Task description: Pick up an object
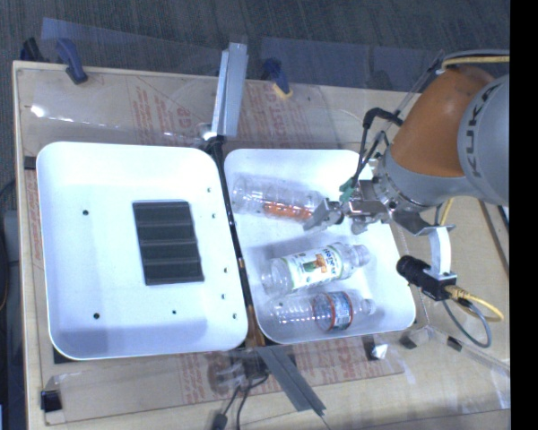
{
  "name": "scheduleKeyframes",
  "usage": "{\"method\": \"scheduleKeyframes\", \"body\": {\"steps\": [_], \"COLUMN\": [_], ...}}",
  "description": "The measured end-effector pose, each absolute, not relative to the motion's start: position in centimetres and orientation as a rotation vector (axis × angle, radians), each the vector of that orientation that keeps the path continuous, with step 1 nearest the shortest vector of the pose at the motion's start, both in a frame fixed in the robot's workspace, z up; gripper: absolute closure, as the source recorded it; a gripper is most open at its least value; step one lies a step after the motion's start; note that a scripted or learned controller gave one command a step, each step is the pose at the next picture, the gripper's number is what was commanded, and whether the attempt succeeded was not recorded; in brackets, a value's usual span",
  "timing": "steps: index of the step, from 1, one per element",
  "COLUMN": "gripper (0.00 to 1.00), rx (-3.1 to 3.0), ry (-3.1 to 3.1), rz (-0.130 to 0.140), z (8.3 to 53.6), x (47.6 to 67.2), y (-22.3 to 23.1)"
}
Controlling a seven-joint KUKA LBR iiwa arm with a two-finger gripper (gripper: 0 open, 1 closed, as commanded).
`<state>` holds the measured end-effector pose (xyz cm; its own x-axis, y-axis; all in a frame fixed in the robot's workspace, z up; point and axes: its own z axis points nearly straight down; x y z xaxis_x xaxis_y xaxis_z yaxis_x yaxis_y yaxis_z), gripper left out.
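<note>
Three clear plastic bottles lie in the right bin [287,161]. One with orange contents [273,201] lies near the back, one with a white and green label [316,268] in the middle, one with a dark label [323,310] at the front. My gripper [339,215] hovers over the right bin's right half, just right of the orange bottle's end and above the labelled bottle. Its fingers look slightly spread with nothing between them.
In the left bin [72,195] lies a dark ribbed rectangular tray [168,242]. A metal bar [228,92] stands at the back between the bins. The arm's orange band [439,133] comes in from the right over the bench.
</note>
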<state>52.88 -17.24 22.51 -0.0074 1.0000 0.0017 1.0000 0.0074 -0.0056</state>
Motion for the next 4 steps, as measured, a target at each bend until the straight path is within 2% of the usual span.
{"method": "scheduleKeyframes", "body": {"steps": [1,2,3,4], "gripper": [0.0,0.0,0.0,0.0], "rx": [-2.255,-2.13,-2.084,-1.804], "ry": [-2.181,-2.308,-2.351,-2.53], "rz": [0.005,0.001,0.0,0.039], "z": [11.2,9.2,11.9,9.2], "x": [52.5,53.5,58.0,64.4], "y": [-14.7,-16.4,-20.2,-22.0]}}
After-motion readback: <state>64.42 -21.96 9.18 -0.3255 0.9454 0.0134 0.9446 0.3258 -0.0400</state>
